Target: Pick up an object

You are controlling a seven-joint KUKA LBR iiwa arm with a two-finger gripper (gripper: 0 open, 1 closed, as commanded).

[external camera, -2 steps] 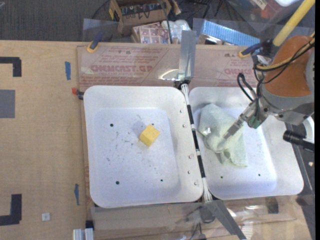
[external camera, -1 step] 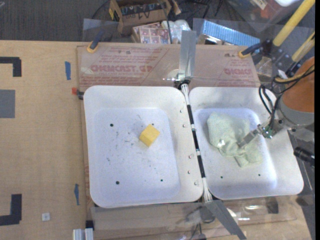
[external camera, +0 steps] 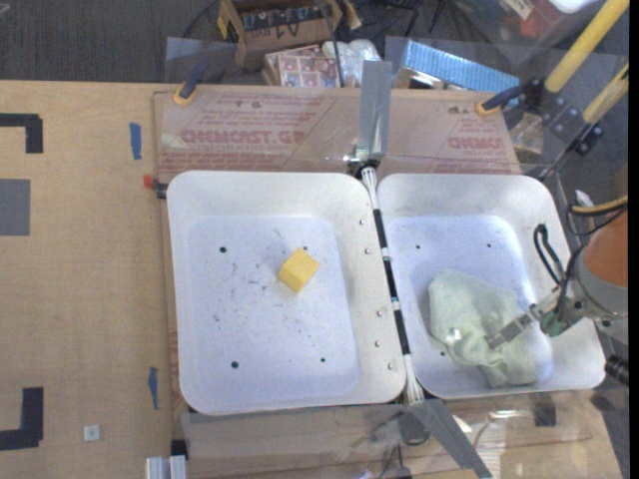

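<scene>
Camera view: one yellow block (external camera: 299,270) lies mid left bin (external camera: 200,208); one pale green cloth (external camera: 477,322) lies in the right bin (external camera: 449,203); the gripper (external camera: 511,330) sits on the cloth, claw state unclear; both bins rest on a wooden bench (external camera: 80,267).

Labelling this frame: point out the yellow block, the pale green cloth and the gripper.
yellow block (external camera: 299,270), camera view, middle of its top face, in the left bin.
pale green cloth (external camera: 464,312), camera view, its crumpled middle, in the right bin.
gripper (external camera: 511,331), camera view, at its fingertips over the cloth.
</scene>
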